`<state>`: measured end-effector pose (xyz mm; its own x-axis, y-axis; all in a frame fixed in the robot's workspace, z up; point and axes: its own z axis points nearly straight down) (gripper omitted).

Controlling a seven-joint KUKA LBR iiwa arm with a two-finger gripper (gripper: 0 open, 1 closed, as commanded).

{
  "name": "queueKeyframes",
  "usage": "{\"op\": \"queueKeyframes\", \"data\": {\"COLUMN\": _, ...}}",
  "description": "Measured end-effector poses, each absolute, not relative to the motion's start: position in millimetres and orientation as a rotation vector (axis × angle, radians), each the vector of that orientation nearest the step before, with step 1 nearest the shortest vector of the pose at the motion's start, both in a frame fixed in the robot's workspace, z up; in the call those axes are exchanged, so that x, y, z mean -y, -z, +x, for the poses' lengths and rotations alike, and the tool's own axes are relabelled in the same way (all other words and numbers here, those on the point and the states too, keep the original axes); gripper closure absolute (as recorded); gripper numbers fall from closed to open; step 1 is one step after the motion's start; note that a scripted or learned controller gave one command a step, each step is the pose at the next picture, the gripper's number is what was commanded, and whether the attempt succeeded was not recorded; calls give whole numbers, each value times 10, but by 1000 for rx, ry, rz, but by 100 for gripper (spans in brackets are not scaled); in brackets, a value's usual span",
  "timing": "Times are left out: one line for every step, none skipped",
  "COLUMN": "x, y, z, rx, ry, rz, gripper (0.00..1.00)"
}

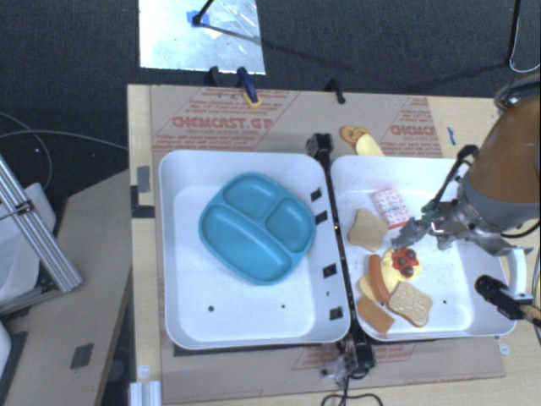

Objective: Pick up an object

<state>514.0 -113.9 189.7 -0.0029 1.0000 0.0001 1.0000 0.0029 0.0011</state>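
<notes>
Right now my gripper (407,242) hangs at the frame's centre right over the right bin (448,169), fingers seemingly narrow, holding nothing, with the red-topped toy food (405,263) directly below them and the sausage (378,277) lower left, running top-to-bottom.

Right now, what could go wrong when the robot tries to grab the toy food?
The gripper hovers over a tight pile: a small red piece, a sausage and bread slices lie touching. It might pinch two at once or knock one aside. The flat bread by the bin wall may be hard to grip.
</notes>
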Motion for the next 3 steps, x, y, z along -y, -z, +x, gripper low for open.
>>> {"op": "queueKeyframes", "data": {"x": 965, "y": -849, "z": 5148, "rx": -2207, "ry": -7, "rz": 2208, "gripper": 0}}
{"op": "queueKeyframes", "data": {"x": 1018, "y": -1047, "z": 5189, "rx": -2191, "ry": -16, "rz": 2205, "gripper": 100}}
{"op": "queueKeyframes", "data": {"x": 583, "y": -2456, "z": 5019, "rx": -2226, "ry": -16, "rz": 2204, "gripper": 100}}
